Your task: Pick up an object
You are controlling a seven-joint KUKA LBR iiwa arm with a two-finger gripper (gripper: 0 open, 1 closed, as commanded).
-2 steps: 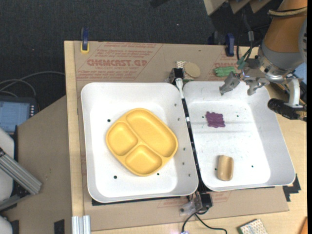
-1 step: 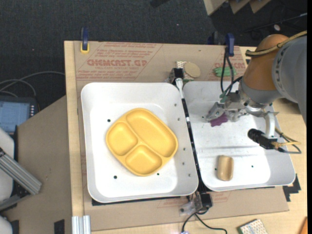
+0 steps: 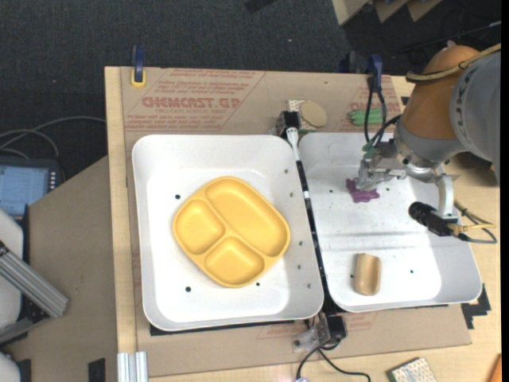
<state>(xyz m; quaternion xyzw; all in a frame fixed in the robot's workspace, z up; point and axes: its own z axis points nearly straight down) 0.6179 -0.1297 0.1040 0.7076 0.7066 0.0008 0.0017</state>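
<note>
A small purple object lies in the upper middle of the right bin. My gripper hangs directly over it, just above and to its right, at the end of the grey arm with the orange band. A tan cylinder-shaped object lies near the front of the same bin. A yellow three-part tray rests in the middle of the left bin.
A black clip-like part with wires sticks out from the arm over the right bin. A green item and a round tan disc sit on the cardboard behind the bins. The divider runs between the two bins.
</note>
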